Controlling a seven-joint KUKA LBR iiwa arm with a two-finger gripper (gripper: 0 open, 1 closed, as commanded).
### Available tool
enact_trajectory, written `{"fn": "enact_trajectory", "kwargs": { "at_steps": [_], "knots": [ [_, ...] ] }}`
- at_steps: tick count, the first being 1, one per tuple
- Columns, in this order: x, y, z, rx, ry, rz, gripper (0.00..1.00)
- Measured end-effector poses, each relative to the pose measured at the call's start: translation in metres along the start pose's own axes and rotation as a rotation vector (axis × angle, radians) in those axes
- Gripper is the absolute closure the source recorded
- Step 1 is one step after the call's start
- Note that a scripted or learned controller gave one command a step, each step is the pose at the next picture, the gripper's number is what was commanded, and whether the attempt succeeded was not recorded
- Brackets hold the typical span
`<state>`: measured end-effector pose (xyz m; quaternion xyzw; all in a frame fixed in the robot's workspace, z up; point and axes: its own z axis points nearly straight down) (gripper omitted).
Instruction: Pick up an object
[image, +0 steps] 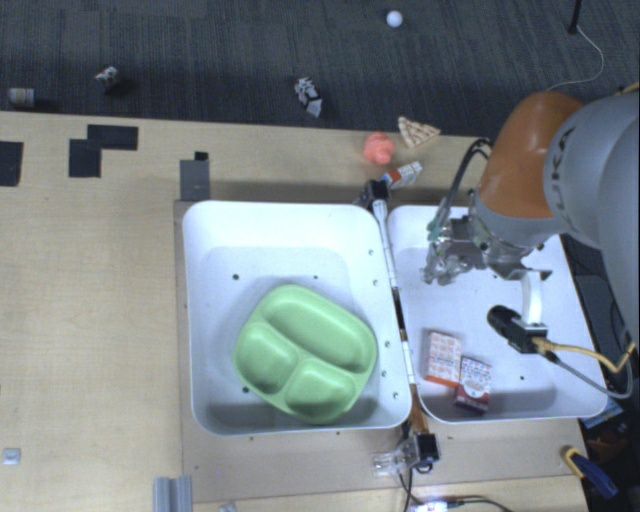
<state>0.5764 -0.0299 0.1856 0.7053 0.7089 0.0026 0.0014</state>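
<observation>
While the grey arm's two-finger gripper hangs over the upper part of the right shallow white bin, whether it is open or closed cannot be told, and nothing shows in its grasp. Near that bin's front wall lie a small red-and-white printed packet and a similar one just beside it, long axes roughly upright in view. A green plastic divided tray fills the left white bin.

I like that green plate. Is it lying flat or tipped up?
Tipped. The green plate leans in the left bin, its lower edge riding up the bin's near wall, compartments facing up.
</observation>
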Motion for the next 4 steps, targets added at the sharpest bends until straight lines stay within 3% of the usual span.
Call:
{"fn": "enact_trajectory", "kwargs": {
  "at_steps": [1,2,3,4],
  "knots": [
    [-0.008,0.074,0.001,0.002,-0.002,-0.001,1.00],
    [-0.008,0.074,0.001,0.003,-0.002,-0.001,0.00],
    [-0.084,0.057,0.100,0.001,-0.003,0.002,0.00],
    [-0.121,-0.021,0.099,0.001,-0.004,0.003,0.00]
  ]
}}
